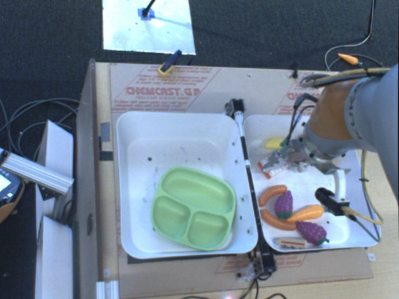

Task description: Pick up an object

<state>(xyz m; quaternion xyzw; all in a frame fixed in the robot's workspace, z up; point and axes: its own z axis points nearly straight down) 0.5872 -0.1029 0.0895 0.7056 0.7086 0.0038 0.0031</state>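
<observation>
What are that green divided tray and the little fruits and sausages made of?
The green tray looks like moulded plastic, matte with a soft sheen and rounded compartments. The purple grapes and orange sausages seem to be plastic toys, judging by their uniform bright colours, though rubber is possible.

The arm (368, 108) is a thick, rounded tube of smooth grey, the shell catching a soft sheen along its upper side. Just above the wrist runs 1 broad orange band (327, 114), darker and brownish where it curves into shade. Past the band the wrist narrows into a pale grey collar. Thin black cables (299, 108) loop off the wrist on the band's left side, and a yellowish cable (340, 75) lies along the top of the arm. The pincer (274, 164) is a small cluster of metal-grey and white parts with a touch of red-orange near its tip, too blurred to make out further.
</observation>
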